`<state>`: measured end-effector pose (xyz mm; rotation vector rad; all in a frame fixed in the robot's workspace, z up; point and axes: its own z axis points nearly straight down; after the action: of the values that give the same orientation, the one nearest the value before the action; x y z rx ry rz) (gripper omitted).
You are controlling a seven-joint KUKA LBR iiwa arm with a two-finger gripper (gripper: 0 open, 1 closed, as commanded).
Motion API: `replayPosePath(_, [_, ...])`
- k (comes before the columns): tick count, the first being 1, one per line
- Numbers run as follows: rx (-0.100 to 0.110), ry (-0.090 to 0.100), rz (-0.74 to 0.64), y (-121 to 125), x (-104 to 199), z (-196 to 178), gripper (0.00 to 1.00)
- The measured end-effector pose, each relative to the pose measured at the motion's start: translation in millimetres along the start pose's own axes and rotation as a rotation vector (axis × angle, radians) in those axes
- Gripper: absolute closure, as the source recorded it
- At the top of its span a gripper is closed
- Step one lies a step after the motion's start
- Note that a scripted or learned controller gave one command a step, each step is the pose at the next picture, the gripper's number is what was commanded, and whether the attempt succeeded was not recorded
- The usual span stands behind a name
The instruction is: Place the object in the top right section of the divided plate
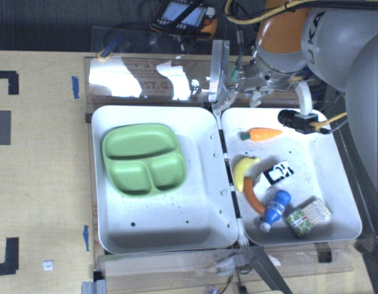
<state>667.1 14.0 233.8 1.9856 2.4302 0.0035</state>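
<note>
Carrot [262, 135] lies just below the claw [222, 100], in the right bin [336, 164], unheld; whether the claw is spread I cannot tell. Plate [144, 158] waits far left, ready for it.

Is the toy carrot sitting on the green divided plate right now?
No. The carrot lies in the right bin, while the green divided plate sits in the left bin.
</note>
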Motion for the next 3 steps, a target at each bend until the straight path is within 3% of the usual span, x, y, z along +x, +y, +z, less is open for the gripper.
replayPosePath(3, [0.0,0.0,0.0,0.0,0.0,-0.1,0.0])
